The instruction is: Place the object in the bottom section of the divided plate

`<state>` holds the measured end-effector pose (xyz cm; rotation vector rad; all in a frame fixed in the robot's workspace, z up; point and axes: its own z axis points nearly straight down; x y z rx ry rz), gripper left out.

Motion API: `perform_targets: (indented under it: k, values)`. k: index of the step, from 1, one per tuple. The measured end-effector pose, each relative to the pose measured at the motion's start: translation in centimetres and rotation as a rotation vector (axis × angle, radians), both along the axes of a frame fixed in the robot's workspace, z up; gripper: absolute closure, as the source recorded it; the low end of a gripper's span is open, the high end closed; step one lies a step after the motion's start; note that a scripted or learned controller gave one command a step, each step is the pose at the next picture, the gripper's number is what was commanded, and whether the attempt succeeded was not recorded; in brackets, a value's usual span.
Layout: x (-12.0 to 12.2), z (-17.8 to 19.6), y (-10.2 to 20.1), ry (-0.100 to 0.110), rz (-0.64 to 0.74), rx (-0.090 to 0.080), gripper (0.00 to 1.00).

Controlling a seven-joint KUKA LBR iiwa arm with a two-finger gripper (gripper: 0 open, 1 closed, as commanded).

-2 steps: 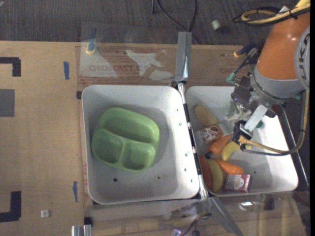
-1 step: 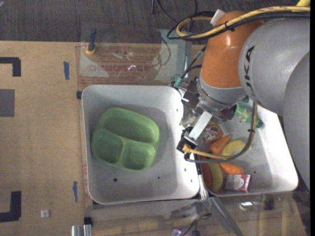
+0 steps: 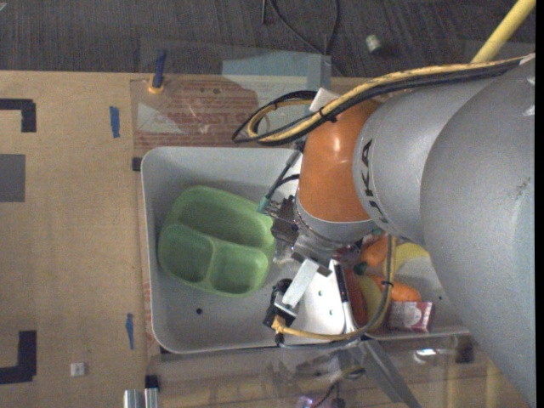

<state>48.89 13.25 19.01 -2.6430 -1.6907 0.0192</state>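
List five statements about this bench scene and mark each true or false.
1. The divided plate is green. True.
2. The plate lies upside down. False: its sections face up.
3. The plate sits in the white bin on the view's left. True.
4. The arm's band is blue. False: it is orange.
5. A red and white packet lies to the view's right of the plate. True.

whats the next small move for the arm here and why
Probably a short shift toward the view's left, over the green divided plate. The wrist hangs beside the plate's right rim, not above any section, and its visible sections look bare. Whether it carries an object is hidden under the arm, so this is only a guess.
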Motion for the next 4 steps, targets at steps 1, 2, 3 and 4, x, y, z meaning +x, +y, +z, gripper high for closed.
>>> perform_targets:
  k: [1,2,3,4]
  values:
    - [6.2,4.3,4.2,-0.004,0.290,0.002,1.00]
    - [1.5,5.6,-4.5,0.001,0.164,0.002,1.00]
    - [-1.1,-1.0,-12.2,0.000,0.397,0.008,1.00]
    - [-1.0,3.4,-23.1,-0.004,0.501,0.008,1.00]
